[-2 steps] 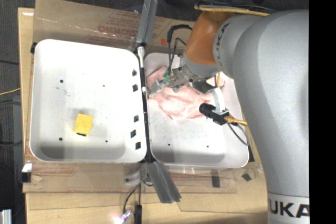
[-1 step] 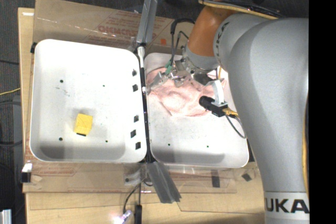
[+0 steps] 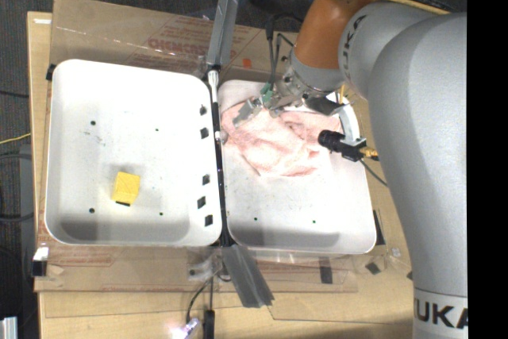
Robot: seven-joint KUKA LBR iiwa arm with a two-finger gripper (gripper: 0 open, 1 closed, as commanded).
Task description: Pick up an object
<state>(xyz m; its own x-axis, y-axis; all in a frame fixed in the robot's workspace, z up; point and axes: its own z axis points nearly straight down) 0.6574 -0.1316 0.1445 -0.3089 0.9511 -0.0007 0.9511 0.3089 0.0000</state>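
While the grey KUKA arm (image 3: 413,131) with its orange band (image 3: 321,28) is reaching in from the right side of the camera view, its 2-finger gripper (image 3: 266,101) is hanging low over the far part of the right-hand shallow white plastic bin (image 3: 349,226). Directly beneath and beside the gripper, a crumpled pale pink cloth (image 3: 274,143) is lying in that bin, spreading from near the central divider toward the middle of the bin floor. The metal end of the gripper is sitting at the upper edge of the cloth and looking as if it is touching it, but I cannot tell how far the jaws are standing apart, nor whether any fold of fabric is caught between them. A small black part with a yellow tip (image 3: 343,144) is sticking out on the arm's side of the cloth.

In the left-hand shallow white plastic bin (image 3: 71,83), 1 small yellow sponge-like block (image 3: 126,187) is resting on the floor toward the near-left area, well apart from the gripper. Both bins are sitting side by side on a brown cardboard-covered bench (image 3: 143,24), touching along the middle divider.
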